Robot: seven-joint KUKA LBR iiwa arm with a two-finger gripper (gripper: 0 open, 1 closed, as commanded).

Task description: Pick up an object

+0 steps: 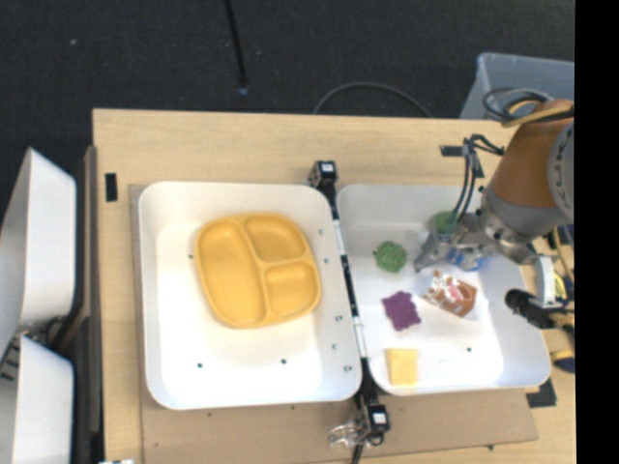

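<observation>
1. White plastic bins sit side by side on the wooden counter (222,143); the left bin (174,356) carries a yellow divided plate (258,269), and the right bin (484,356) holds the loose items on offer for picking.
2. Scattered apart across the right bin lie a green lumpy item (390,255), a purple piece (399,309), a yellow block (402,365) near the front wall, and a red-and-white wrapped item (453,294). The spacing appears to leave room for a descent on any single one.
3. Reaching in from the right, the grey arm with its orange band (527,162) hangs low over the bin's far side, the gripper (450,249) just above the wrapped item, the likeliest target.
4. Whether the fingers are released or clenched cannot be told: they blur into bluish parts at the wrist.
5. A second green shape (446,222) behind the gripper is partly covered and hard to identify. The arm's upper part is cut off at the right.
</observation>
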